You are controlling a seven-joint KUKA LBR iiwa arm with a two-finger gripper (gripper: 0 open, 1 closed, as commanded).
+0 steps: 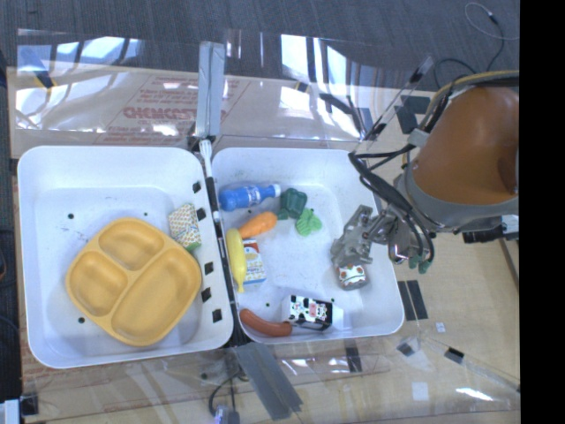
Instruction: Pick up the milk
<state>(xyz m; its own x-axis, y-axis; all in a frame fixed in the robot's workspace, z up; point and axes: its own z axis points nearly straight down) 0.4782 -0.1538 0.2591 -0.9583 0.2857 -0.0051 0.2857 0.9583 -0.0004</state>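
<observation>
1. While the milk (310, 311), a small carton with black cow patches, lies on its side near the front wall of the right bin (265, 159), the gripper (355, 256) hangs over the right part of that same bin, near the carton but apart from it; the task looks to be in its approach step, with no grasp made.
2. Whether the gripper is wide or narrow I cannot tell, as its metal parts blur together from above; no object is visible in its grasp.
3. Just below the gripper sits a small round tin-like thing (353, 276), which could be caught by mistake.
4. As a judgement, the next move calls for shifting the gripper toward the front and a little to the left, until it stands above the milk, then turning the wrist to suit the carton's long axis before going down.
5. A red sausage (264, 324) lies just beside the milk on its left, and the bin wall is close in front, so room for the descent is tight.
6. Reaching in from the right, the arm (463, 148) shows its orange band large and close to the camera, and the wrist slants down and leftward into the bin.
</observation>
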